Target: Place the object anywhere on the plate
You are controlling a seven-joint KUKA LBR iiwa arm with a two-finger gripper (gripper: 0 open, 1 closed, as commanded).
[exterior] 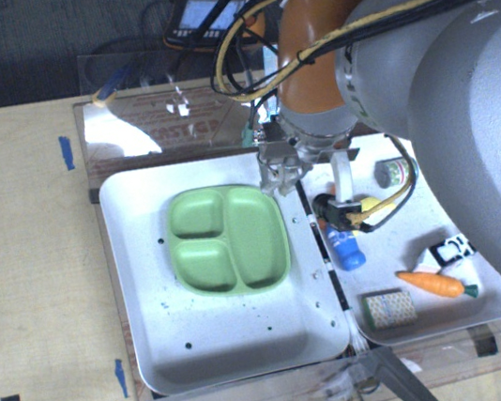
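A pale green plate with three compartments lies in the left white bin, and nothing rests on it. My gripper hangs by the plate's upper right corner, close to the wall between the two bins. I see nothing held in it. In the right bin lie a small blue bottle, an orange carrot, a small can, a grey-green block and a black-and-white item.
The grey arm covers the upper right of the view and part of the right bin. A clear panel stands behind the left bin. Wooden bench lies to the left.
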